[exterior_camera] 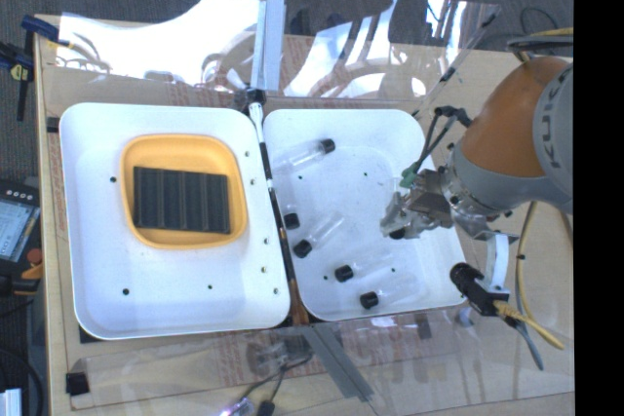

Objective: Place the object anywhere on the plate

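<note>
Camera view: arm point(517, 146) bent low over right bin point(336, 127).

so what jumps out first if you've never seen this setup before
The yellow plate with a dark ribbed centre stands out in the left bin. In the right bin, several clear vials with black caps lie scattered. The grey arm with its orange band reaches in from the right, its gripper low over that bin's right half.

Hand point(402, 217) over rt bin point(375, 127) w/ vials; plate point(180, 156) in left bin point(88, 209).
</note>
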`<act>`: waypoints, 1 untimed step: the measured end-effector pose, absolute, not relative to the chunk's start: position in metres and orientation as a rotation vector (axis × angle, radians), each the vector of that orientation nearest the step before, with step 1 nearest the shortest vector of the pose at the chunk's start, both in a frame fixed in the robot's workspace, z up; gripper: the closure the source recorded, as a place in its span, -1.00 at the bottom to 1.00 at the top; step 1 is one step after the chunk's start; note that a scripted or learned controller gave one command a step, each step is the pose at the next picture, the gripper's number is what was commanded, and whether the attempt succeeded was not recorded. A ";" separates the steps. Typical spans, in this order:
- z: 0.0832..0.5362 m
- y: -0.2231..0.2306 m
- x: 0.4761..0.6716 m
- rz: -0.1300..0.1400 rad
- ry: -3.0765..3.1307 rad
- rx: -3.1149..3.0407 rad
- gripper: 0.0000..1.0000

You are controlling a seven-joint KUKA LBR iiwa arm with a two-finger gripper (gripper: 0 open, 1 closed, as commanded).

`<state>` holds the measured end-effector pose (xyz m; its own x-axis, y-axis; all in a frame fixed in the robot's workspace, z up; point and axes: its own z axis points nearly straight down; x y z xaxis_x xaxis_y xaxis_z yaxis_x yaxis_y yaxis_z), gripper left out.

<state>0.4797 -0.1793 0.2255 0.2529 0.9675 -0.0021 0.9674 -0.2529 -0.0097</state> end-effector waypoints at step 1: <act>0.255 -0.130 0.554 0.002 -2.131 -2.305 1.00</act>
